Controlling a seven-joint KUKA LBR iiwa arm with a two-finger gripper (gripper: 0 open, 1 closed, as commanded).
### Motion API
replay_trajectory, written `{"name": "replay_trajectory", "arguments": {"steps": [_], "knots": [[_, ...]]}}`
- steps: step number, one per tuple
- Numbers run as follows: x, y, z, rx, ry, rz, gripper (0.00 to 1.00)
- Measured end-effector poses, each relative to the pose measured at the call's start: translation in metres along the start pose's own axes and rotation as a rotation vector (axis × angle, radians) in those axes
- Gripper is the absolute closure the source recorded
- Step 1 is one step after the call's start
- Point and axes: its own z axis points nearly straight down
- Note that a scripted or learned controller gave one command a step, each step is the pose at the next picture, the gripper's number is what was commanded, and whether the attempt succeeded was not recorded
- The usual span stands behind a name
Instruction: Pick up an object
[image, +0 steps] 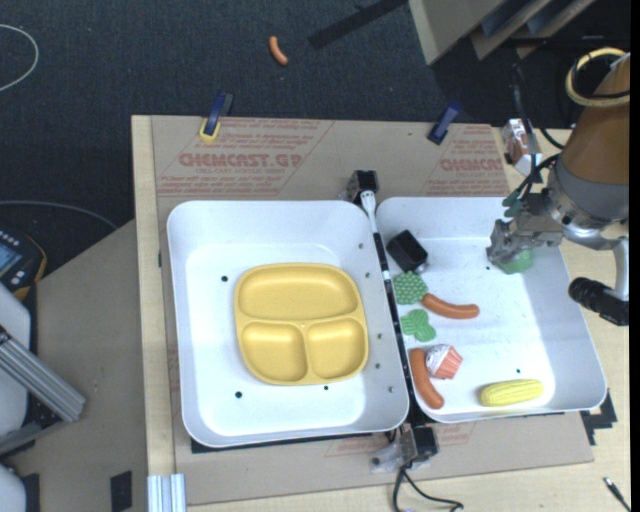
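Note:
My gripper (515, 250) hangs over the far right part of the right bin (560, 335). A small pale green object (518, 263) sits between its fingertips, and the fingers are shut on it. Loose in the same bin lie a black block (406, 250), two green leafy pieces (409, 289) (416, 324), an orange sausage (451, 308), a red sausage (425, 378), a red and white wrapped piece (443, 361) and a yellow corn cob (512, 392).
The left bin (185, 300) holds a yellow divided plate (298, 322). A black clamp (364, 186) sits at the far end of the seam between the bins. The arm's grey and orange wrist (598, 160) reaches in from the right.

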Motion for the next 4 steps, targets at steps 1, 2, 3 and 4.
{"name": "replay_trajectory", "arguments": {"steps": [1, 2, 3, 4], "knots": [[0.043, 0.024, -0.016, -0.002, 0.000, -0.001, 1.00], [0.039, 0.014, 0.000, 0.008, 0.001, 0.006, 1.00], [0.039, 0.018, -0.014, 0.000, -0.001, 0.005, 1.00], [0.040, 0.024, -0.015, 0.000, -0.001, 0.005, 1.00]]}}
